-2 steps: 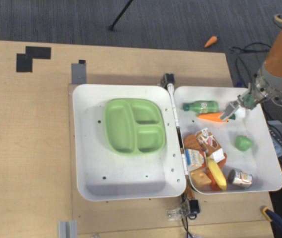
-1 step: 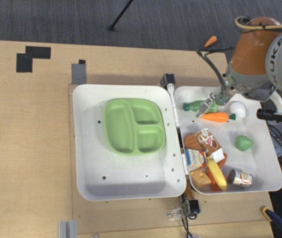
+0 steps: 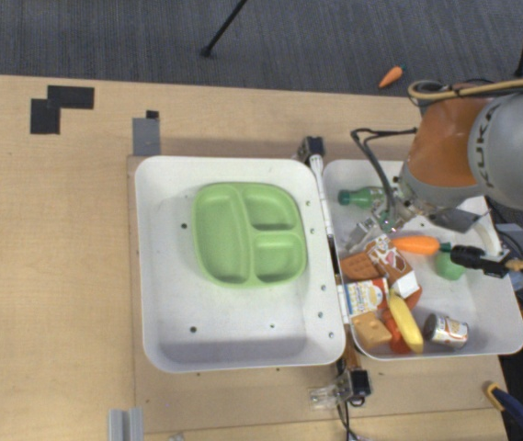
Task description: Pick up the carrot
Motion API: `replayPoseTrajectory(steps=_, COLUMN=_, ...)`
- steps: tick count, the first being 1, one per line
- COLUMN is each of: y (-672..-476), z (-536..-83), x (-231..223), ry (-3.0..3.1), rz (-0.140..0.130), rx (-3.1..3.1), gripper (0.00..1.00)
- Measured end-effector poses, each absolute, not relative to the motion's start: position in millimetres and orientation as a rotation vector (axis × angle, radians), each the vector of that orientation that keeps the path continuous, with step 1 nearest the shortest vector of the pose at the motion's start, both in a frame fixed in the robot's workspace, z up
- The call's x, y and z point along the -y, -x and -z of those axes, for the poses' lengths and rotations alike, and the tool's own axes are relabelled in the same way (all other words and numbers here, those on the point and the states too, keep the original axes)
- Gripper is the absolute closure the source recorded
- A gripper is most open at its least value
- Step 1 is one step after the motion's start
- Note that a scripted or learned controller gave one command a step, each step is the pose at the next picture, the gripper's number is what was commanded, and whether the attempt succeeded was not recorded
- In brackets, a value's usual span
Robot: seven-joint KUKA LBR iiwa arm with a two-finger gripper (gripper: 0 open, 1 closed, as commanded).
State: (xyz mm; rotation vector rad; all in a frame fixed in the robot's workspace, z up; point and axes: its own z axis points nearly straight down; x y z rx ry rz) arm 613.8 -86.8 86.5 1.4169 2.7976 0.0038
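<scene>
Looking down on the table (image 3: pixel 50 246), we see the arm (image 3: pixel 482 145) reaching over the right bin (image 3: pixel 509 333), with the claw (image 3: pixel 388 217) low among the things in it. We cannot tell how the claw stands, because the metal parts there are too small and mixed with the clutter.

The carrot (image 3: pixel 416 243) lies just beside the claw, a little nearer to us and toward the arm side, flat on the bin floor. We do not see it between any part of the claw. A green round thing (image 3: pixel 448 266) is just past the carrot tip. A green bottle (image 3: pixel 360 196) lies on the far side of the claw, near the bin wall. Below the claw, toward us, there are a brown piece (image 3: pixel 360 266), a small box (image 3: pixel 364 296), a banana (image 3: pixel 404 321) and a can (image 3: pixel 447 331), close together.

Well apart from the claw, in the left bin (image 3: pixel 178 338), a green tray (image 3: pixel 248 233) with compartments rests flat. Another small orange thing (image 3: pixel 390 76) lies on the floor beyond the table.
</scene>
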Motion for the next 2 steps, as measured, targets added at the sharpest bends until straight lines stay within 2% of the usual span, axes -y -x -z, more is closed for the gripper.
replayPoseTrajectory(steps=1, y=-577.4, z=-87.3, x=104.5, ry=-1.128, rz=-0.004, rx=-2.922, gripper=0.0)
replayPoseTrajectory(steps=2, y=-639.2, z=-85.9, x=154.4, ry=-0.888, rz=0.0, rx=-3.007, gripper=0.0)
